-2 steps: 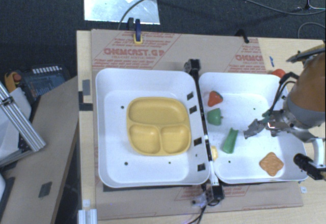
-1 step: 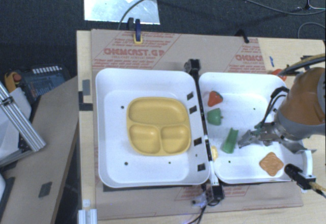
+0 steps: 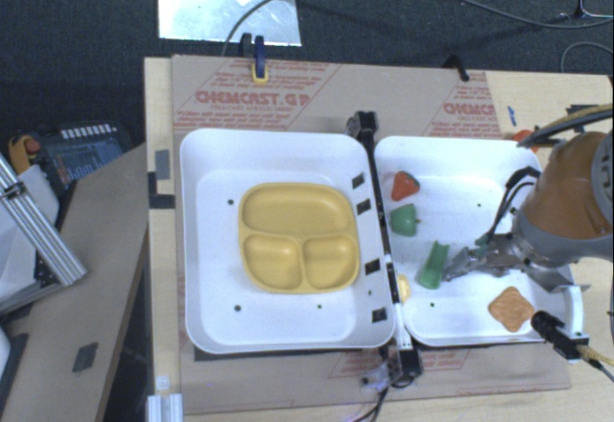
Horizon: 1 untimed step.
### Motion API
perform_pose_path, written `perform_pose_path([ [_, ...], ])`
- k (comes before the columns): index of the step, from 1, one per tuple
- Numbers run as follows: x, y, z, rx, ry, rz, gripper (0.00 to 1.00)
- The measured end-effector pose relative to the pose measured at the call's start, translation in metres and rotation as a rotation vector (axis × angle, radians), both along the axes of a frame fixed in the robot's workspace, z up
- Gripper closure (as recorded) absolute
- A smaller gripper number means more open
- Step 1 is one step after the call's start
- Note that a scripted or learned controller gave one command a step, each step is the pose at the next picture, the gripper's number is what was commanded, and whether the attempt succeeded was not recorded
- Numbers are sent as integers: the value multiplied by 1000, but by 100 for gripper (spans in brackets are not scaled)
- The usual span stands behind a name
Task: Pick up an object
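The right bin (image 3: 480, 153) holds several small objects. A red-orange piece (image 3: 405, 185) lies at its upper left, with a green pepper-like piece (image 3: 404, 219) just below it. A long green piece (image 3: 434, 264) lies tilted at the lower left. A small yellow piece (image 3: 402, 289) sits against the bin's left wall, and a tan waffle-like piece (image 3: 510, 308) lies at the lower right. My gripper (image 3: 458, 265) reaches in from the right, low over the bin floor. Its tip is right beside the long green piece's right side, and I cannot tell whether they touch.
The left bin (image 3: 206, 219) holds a yellow divided plate (image 3: 295, 236). A black hinge strip (image 3: 376, 219) runs between the bins. The grey and orange arm (image 3: 571, 209) covers the right bin's right side. Cables cross the floor behind the bench.
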<state>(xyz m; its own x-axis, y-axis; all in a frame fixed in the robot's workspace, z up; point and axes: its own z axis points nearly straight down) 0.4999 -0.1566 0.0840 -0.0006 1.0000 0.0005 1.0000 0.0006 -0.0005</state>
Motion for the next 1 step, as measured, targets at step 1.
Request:
perform_pose_path([
  [1, 1, 0, 12, -1, -4, -1, 100],
])
